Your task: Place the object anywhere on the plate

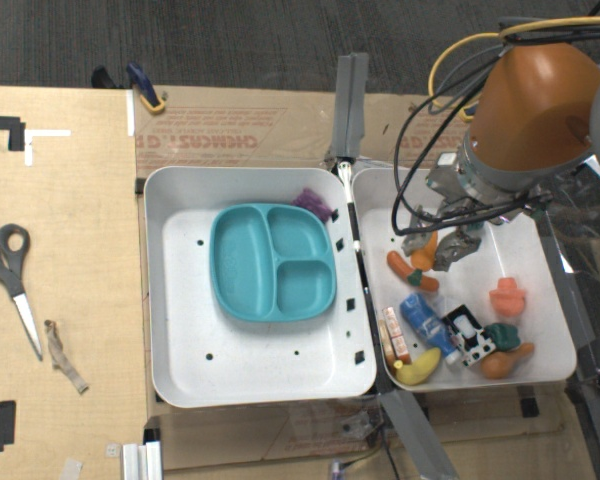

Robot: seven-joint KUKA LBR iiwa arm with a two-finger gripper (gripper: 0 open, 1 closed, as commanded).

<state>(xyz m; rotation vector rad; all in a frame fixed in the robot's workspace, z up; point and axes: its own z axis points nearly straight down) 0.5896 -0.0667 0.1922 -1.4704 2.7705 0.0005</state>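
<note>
In the right bin's (pixel 555 298) upper half we see the jaws (pixel 442 243) above an orange carrot (pixel 421 256); whether they grip, we cannot tell; the teal plate (pixel 274 262) sits in the left bin (pixel 170 298).

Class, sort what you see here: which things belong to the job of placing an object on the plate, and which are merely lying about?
Belonging to the job:
- teal plate in the left bin
- pincer over the right bin
- toys in that bin, such as the carrot and banana

Lying about:
- scissors on the bench
- purple item behind the plate
</note>
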